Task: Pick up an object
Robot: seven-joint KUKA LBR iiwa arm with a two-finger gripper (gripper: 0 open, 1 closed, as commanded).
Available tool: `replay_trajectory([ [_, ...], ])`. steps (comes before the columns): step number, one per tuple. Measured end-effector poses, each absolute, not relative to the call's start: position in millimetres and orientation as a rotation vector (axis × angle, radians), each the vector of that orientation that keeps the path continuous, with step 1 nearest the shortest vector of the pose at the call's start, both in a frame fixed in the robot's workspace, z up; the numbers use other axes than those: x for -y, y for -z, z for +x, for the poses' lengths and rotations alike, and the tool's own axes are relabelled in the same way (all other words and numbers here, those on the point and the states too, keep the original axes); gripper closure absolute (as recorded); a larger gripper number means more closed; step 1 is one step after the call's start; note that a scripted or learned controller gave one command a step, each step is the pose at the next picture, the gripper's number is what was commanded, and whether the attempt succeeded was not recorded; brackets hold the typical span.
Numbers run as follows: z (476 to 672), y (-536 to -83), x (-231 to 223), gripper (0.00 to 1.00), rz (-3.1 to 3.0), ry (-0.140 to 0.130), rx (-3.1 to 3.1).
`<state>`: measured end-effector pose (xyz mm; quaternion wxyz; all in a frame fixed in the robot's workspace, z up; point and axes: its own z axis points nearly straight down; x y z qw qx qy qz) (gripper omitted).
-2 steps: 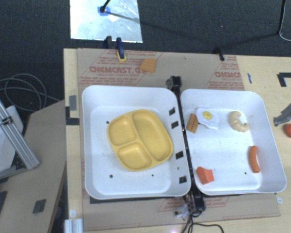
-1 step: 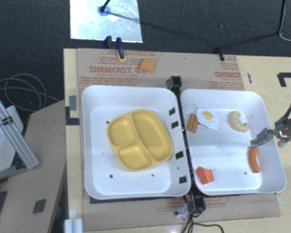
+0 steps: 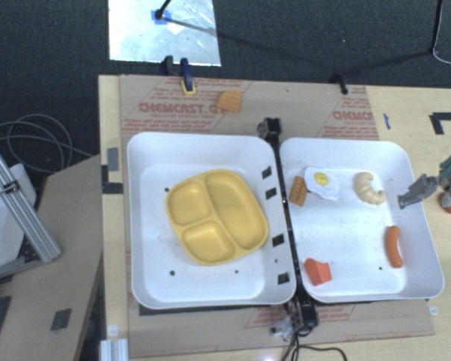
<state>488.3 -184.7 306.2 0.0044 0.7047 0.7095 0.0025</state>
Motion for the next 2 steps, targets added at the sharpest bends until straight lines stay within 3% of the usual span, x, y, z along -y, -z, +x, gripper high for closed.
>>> replay_trajectory([
  [1, 485.5, -203.9, 189.4, 0.00, 2.225, 0.004, -2.226],
  [2, 488.0, -220.4, 189.9, 1.00, 2.213, -0.004, -2.223],
])
